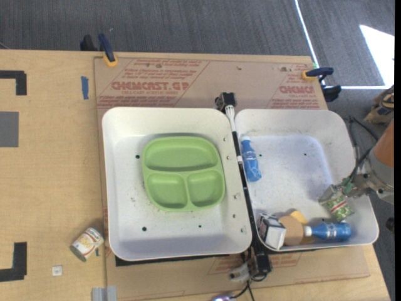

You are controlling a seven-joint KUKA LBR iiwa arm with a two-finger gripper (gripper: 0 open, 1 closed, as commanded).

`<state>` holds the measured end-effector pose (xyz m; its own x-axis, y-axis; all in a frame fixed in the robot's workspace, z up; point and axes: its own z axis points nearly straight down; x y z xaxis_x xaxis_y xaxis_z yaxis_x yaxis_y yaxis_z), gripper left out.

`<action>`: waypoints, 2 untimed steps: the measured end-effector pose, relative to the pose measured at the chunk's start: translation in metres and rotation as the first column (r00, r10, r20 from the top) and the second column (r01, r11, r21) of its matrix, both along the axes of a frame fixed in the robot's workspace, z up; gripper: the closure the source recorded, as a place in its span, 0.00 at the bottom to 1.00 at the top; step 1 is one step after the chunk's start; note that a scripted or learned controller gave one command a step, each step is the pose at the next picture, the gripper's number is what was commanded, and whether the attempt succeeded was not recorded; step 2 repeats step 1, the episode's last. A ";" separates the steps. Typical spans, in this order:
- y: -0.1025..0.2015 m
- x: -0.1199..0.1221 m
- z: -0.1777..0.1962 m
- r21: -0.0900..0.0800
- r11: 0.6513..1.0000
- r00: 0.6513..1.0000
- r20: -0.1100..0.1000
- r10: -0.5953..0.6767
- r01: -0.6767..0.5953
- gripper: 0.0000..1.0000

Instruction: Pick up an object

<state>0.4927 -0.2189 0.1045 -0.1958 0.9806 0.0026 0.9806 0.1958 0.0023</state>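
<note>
The right bin (pixel 294 162) holds several objects. A blue tube (pixel 250 160) lies by its left wall. Along the front wall lie a blue bottle (pixel 330 232), a tan wooden piece (pixel 293 226) and a small white-and-black box (pixel 272 231). A crumpled green-and-red packet (pixel 337 204) sits by the right wall. My gripper (pixel 349 190) comes in from the right edge and hangs right over the packet's upper right, touching or nearly touching it. The arm hides the packet's far side.
The left bin (pixel 122 168) holds a green divided plate (pixel 183 172). A small carton (pixel 86 242) lies on the bench to the front left of the bins. Clamps (pixel 109 52) (pixel 318 74) hold the cardboard sheet at the back.
</note>
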 end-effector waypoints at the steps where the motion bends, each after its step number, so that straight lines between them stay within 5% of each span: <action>1: 0.071 -0.013 0.072 -0.003 1.000 1.000 0.000 0.026 -0.026 1.00; 2: 0.071 -0.013 0.072 -0.003 1.000 1.000 0.000 0.026 -0.026 1.00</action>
